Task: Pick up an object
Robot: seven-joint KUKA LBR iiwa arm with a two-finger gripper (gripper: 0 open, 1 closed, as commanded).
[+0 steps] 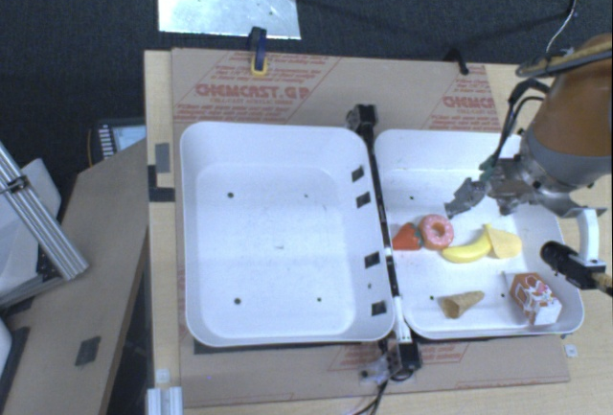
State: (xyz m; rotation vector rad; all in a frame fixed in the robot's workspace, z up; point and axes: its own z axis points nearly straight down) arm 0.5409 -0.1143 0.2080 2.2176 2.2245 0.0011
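Donut (438,231), pink-iced, lying in the right bin (412,164) near its left wall, touching a strawberry (409,237) on one side and just beside a banana (466,251) on the other. Likeliest pick, judging by the tool's position. Further right, a yellow wedge (504,242) against the banana's end; nearer the front wall, a tan cone (462,304) and a red-and-white box (534,298), both well apart from the donut. Left bin (278,241) alongside, sharing the middle divider, both on a brown board on the counter (163,308).

Tool (463,199) hanging above and just right of the donut, tips aimed down and left toward it, nothing seen between them. Open or closed: cannot tell, too dark and small at this slant. Arm (575,126) reaching in from the right.

Step in hand, by the look of it: approach, not yet a grasp. Next move calls for a short shift toward the donut, then a straight descent. Tight cluster there, so risk of nudging the strawberry or banana, or of closing on two things at once.
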